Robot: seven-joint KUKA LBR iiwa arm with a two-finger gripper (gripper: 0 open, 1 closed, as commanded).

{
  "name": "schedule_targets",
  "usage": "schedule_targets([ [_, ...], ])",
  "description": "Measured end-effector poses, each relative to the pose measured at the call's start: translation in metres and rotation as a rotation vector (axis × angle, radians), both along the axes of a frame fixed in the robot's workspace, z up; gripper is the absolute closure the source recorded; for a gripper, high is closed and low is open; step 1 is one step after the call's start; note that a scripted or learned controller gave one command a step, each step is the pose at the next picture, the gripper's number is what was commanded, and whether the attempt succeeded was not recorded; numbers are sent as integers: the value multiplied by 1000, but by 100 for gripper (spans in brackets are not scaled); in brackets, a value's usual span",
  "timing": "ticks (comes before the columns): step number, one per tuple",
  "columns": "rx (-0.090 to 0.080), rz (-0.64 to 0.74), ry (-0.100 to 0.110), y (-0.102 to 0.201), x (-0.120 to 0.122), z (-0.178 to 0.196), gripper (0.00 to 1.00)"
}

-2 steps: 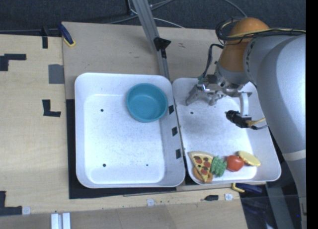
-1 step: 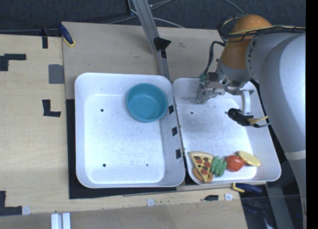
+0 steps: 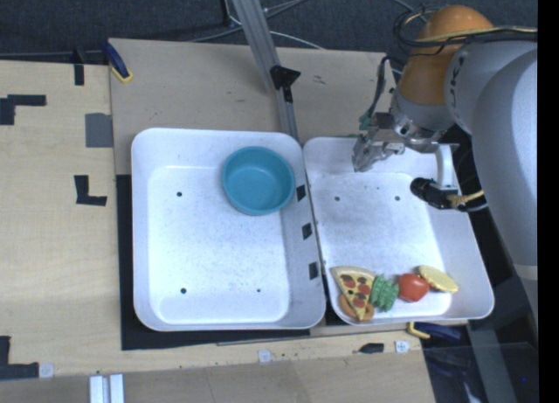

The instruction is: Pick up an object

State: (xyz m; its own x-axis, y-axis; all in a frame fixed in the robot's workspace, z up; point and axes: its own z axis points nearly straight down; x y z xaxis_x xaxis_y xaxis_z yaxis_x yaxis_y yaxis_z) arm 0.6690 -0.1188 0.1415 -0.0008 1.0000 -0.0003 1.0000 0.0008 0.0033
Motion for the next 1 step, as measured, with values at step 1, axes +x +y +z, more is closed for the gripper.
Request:
schedule_targets([
  [1,0,0,-1,4,-8,51,100],
])
